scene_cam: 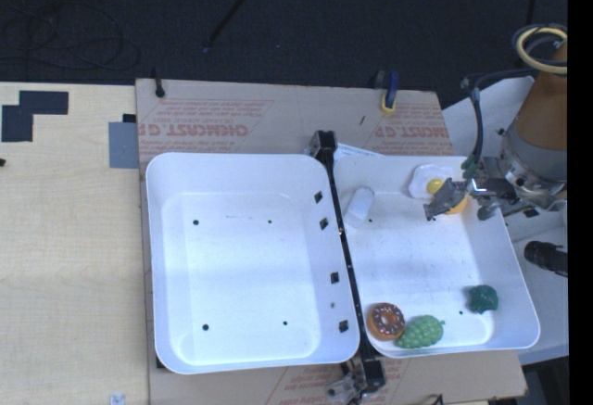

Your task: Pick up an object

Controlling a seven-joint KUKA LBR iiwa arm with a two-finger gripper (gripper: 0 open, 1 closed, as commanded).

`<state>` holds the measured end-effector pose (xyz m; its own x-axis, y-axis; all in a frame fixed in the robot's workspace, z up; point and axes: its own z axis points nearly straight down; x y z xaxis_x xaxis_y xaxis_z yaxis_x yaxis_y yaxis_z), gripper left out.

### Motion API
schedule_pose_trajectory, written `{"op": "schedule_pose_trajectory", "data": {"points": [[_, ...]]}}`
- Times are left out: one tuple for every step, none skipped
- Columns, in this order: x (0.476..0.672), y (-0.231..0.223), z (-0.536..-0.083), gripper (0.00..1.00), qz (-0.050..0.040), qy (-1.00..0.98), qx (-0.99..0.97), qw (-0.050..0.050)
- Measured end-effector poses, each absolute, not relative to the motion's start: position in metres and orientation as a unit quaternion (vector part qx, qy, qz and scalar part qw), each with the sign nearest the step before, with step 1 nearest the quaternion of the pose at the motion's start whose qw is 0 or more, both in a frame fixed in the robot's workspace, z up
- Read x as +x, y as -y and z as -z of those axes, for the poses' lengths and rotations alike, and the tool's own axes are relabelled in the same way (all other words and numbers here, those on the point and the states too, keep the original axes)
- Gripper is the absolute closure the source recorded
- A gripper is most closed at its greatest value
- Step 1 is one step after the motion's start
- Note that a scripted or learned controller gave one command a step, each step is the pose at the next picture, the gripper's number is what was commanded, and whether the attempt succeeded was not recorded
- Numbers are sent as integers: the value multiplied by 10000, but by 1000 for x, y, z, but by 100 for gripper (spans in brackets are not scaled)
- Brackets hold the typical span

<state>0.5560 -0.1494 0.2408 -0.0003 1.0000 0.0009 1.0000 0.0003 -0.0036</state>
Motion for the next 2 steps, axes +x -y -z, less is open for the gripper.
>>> {"op": "schedule_pose_trajectory", "data": {"points": [[526, 215, -176, 0, -29, 7051, -7091, 33], [528, 214, -190, 100, -10, 7055, -7088, 19]]}}
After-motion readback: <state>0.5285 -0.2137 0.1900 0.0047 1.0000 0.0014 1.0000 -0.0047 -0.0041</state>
